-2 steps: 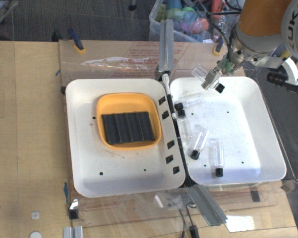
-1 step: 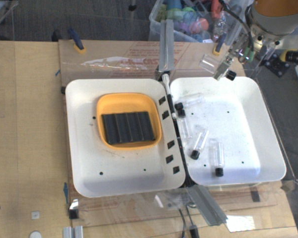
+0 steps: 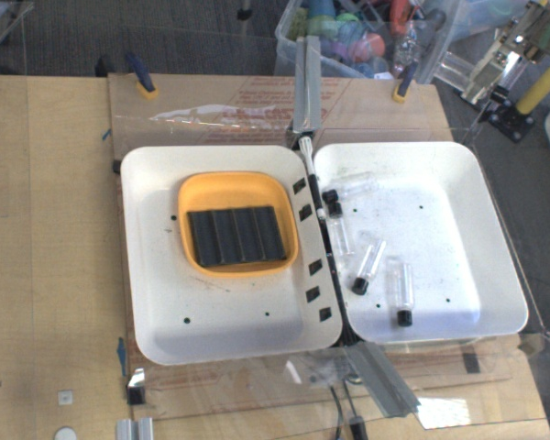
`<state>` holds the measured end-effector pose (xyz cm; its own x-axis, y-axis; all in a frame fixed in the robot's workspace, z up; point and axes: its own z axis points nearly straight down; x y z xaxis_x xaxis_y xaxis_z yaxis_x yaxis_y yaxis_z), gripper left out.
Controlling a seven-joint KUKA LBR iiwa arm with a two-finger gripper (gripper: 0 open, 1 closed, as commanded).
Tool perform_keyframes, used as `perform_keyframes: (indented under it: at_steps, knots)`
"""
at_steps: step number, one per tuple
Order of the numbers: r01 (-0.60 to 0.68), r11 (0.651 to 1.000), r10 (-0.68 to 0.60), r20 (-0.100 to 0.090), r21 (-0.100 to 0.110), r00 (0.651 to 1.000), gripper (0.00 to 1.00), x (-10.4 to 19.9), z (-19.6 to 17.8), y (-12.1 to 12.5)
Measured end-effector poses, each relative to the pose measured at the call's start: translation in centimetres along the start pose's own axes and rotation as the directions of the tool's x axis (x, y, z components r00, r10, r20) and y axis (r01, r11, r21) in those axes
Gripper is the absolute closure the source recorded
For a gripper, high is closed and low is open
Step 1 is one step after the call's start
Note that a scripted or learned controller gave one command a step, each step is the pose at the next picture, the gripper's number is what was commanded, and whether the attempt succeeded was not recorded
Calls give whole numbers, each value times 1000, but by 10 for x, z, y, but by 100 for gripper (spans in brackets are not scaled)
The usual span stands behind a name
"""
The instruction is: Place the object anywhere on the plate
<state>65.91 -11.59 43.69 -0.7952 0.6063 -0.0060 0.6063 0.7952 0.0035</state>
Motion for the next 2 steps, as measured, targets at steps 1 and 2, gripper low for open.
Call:
perform_keyframes:
  at_steps: [1,2]
  knots:
    - [266,964,-266,2,0,964,100,-19,1,-35]
    - [526,850,-526,5,1,850,100,-59,0,-81]
